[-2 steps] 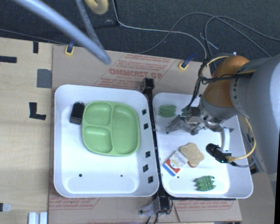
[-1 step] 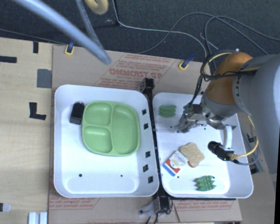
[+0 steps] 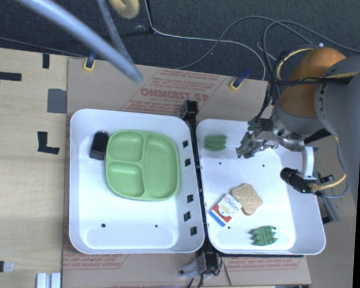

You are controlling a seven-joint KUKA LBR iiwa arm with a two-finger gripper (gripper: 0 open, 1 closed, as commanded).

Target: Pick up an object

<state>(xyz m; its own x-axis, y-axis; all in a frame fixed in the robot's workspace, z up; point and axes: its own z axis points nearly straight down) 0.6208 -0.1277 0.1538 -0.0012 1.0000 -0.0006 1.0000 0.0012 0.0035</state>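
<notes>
Gripper (image 3: 248, 147): above right bin (image 3: 302, 241), near green round piece (image 3: 214, 142); finger spread not discernible. Risk: closing on air, given small flat target beside divider.

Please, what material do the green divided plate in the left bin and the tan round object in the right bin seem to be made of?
The green divided plate looks like moulded plastic: one even pale green, smooth matte surface, rounded raised ridges between its three compartments. The tan round object looks like toy bread, perhaps foam or soft plastic: a speckled, rough-looking, dull surface. The picture is too coarse to be sure of either.
</notes>
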